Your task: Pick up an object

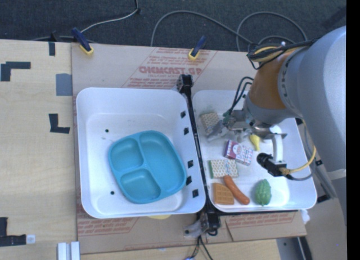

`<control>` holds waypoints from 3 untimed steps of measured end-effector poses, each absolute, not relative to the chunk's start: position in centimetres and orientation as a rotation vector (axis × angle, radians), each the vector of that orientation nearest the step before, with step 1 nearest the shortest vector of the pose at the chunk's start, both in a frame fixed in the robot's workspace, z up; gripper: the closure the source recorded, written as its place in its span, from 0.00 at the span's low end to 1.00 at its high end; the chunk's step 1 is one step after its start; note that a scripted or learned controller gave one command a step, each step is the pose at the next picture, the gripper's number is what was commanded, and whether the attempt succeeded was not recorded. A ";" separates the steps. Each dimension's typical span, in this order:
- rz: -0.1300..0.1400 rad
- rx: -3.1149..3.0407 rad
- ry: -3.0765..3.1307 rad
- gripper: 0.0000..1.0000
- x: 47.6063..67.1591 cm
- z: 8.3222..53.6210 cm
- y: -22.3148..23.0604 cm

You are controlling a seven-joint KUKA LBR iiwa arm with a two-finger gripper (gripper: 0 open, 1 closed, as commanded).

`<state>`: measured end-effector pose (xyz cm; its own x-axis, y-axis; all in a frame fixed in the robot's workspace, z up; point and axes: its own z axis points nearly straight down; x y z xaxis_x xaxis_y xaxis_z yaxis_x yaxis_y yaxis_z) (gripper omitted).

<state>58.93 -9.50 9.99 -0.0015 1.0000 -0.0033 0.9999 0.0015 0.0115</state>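
Camera view: the claw sits low in the right bin, beside the waffle piece. Its opening cannot be judged. No object lifted; the pick remains outstanding.

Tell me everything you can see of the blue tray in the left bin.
The blue tray is light blue, plastic by its look, with rounded corners and three hollows: one long, two smaller. It lies flat and face up on the floor of the left bin, turned at a slant, toward the bin's near right corner. Nothing lies in it. The gripper is over the other bin.
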 end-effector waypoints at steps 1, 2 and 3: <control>0.002 2.219 2.220 0.00 55.8 8.6 -10.9; 0.000 2.218 2.218 1.00 55.8 9.6 -11.0; 0.000 2.218 2.218 0.00 55.8 9.6 -11.0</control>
<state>55.79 -10.99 9.61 0.0001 1.0000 -0.0035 1.0000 -0.0001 0.0031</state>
